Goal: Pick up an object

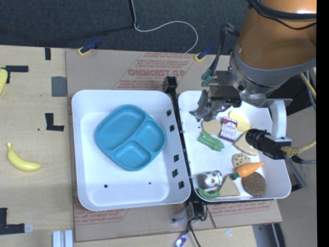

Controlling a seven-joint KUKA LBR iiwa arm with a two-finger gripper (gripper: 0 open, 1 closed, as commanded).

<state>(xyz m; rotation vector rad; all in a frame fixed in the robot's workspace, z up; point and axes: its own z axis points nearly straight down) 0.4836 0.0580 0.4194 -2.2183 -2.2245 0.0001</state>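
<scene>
My gripper (204, 111) hangs low over the far left part of the right bin (280, 192), under the grey and orange arm. Just below it lie a tan flat piece (209, 127) and a green pod (212, 141). To its right are a purple and white packet (228, 129) and a pale yellow wedge (239, 121). Nearer the front of that bin sit a speckled cookie (239, 160), a carrot (248, 169), a brown patty (254, 184), a small can (211, 179) and a bread slice (230, 188). I see nothing held in the gripper.
The left bin (82, 189) holds a blue divided plate (131, 137). A toy banana (21, 160) lies on the bench at the far left. A black cylinder (263, 141) on the arm juts over the right bin's right side. A white cable (164, 27) loops behind the bins.
</scene>
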